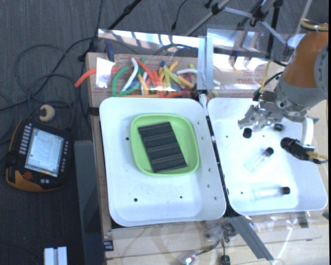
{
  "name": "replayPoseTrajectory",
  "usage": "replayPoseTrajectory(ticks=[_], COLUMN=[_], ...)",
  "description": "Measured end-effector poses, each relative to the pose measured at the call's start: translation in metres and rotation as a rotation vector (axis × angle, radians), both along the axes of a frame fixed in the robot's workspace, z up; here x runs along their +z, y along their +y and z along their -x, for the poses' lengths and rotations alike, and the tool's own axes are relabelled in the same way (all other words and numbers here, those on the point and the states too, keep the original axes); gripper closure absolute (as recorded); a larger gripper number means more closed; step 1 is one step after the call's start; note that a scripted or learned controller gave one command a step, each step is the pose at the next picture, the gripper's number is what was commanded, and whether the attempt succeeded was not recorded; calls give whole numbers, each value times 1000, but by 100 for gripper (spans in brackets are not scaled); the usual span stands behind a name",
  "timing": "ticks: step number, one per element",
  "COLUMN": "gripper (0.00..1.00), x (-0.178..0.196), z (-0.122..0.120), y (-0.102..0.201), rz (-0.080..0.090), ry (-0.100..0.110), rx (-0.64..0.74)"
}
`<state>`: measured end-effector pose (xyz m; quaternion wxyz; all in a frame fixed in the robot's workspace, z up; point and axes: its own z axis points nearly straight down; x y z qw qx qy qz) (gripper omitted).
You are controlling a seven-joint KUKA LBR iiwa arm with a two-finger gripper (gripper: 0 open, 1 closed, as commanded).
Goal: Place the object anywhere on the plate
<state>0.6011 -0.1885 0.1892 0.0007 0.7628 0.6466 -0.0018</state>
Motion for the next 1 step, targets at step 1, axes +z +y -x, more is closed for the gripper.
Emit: replayPoseTrajectory(ticks=[1], gripper=[0], x=[0], z=[0], y=[0], rz=[0], ry=[0], rx=[0])
